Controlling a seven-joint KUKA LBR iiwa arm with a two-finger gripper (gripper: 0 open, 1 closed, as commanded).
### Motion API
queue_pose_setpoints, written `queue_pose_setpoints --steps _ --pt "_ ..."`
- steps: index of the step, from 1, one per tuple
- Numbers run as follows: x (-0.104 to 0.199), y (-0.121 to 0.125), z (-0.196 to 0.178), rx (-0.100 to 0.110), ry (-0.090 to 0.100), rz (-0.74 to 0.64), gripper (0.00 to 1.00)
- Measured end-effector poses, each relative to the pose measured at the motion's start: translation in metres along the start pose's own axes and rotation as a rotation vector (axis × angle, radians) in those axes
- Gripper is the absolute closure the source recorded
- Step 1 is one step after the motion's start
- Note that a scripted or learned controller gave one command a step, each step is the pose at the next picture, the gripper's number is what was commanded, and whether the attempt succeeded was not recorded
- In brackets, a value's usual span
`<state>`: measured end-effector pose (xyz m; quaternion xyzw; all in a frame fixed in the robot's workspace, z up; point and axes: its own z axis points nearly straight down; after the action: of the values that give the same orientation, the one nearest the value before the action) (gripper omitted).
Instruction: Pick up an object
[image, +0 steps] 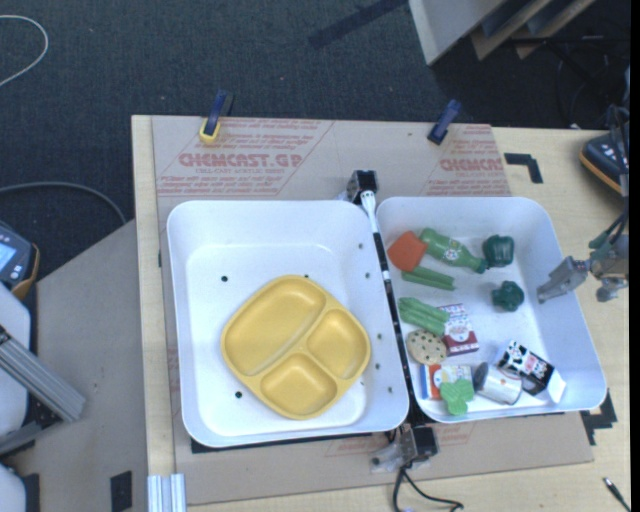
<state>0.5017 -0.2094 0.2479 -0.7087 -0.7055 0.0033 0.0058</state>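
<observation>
Toy food crowds the right bin (560, 235), where I must lift one piece: a green bottle (452, 250) lying on its side, an orange wedge (407, 250) touching its neck end, two dark green broccoli-like lumps (497, 250) (508, 294) near the far wall, a green pod (422, 313), a round cookie (425, 347), and small cartons and a can (497, 386) packed along the near edge. The gripper (585, 280) hangs at the bin's right rim, beside the pile and well apart from every piece; from this angle I cannot tell how its fingers stand. The left bin (200, 300) carries a yellow divided plate (295, 345). I judge these pieces to be light, hollow, stiff plastic, smooth enough to slip under a poor pinch. The lower broccoli lump stands apart from its neighbours and looks the easiest target, taken across its knobbly body. The bottle would want a grip across its middle, square to its length.
</observation>
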Motion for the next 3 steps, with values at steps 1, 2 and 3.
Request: queue_pose_setpoints --steps 1,2,3 --pt "0.001 0.003 -0.007 -0.013 -0.004 -0.004 0.0" --pt "0.002 0.002 0.057 -0.005 0.0 -0.004 0.0" --pt "0.011 0.002 0.104 -0.007 0.0 -0.005 0.0"
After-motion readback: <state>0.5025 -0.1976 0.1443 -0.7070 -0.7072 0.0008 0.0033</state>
